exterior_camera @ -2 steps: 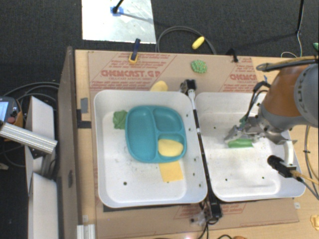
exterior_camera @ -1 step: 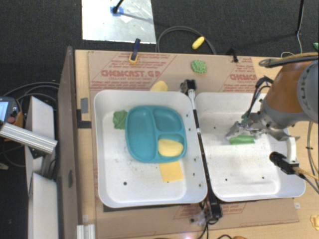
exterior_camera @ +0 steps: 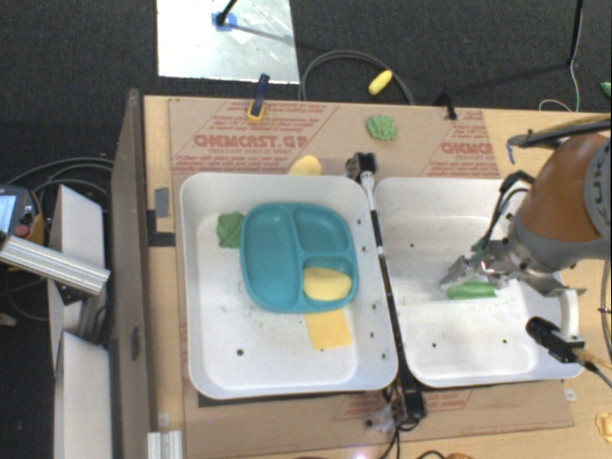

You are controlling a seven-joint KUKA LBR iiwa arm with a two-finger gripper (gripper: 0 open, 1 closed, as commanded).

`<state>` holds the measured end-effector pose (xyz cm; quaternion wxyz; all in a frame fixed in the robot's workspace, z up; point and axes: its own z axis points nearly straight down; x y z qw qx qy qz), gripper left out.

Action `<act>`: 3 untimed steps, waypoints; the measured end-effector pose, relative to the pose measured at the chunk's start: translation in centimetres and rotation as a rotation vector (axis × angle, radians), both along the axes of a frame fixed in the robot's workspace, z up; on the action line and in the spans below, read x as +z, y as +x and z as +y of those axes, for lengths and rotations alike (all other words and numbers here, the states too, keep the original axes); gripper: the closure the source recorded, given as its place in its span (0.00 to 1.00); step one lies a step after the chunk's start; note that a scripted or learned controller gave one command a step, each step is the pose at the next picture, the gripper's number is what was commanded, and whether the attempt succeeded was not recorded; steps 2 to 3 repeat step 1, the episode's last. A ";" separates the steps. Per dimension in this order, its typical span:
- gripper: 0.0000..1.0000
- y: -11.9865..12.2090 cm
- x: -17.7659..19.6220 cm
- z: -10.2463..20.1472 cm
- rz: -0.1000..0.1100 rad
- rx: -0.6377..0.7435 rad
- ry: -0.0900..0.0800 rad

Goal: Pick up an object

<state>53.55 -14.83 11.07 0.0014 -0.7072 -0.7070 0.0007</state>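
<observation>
In the right bin (exterior_camera: pixel 421 352), a small green object (exterior_camera: pixel 471 292) lies with its long axis running left to right. The gripper (exterior_camera: pixel 466 273) sits directly above it, at its left end, seemingly touching; whether it is apart or clamped I cannot tell. Farther left, a teal divided plate (exterior_camera: pixel 277 256) holds a yellow piece (exterior_camera: pixel 327 283).

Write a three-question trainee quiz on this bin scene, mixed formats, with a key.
1. True or false: the teal tray lies in the right bin.
2. What lies beside the hand? A) green object B) red cup C) blue ball
3. Fill in: a yellow lump sits in one ____ of the tray.

Key: 1 false, it lies in the left bin; 2 A; 3 compartment.
</observation>
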 end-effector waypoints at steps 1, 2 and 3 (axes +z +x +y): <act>1.00 0.6 7.8 11.7 -0.011 0.016 0.003; 1.00 0.6 7.8 11.7 -0.011 0.016 0.003; 1.00 0.6 7.8 11.7 -0.011 0.016 0.003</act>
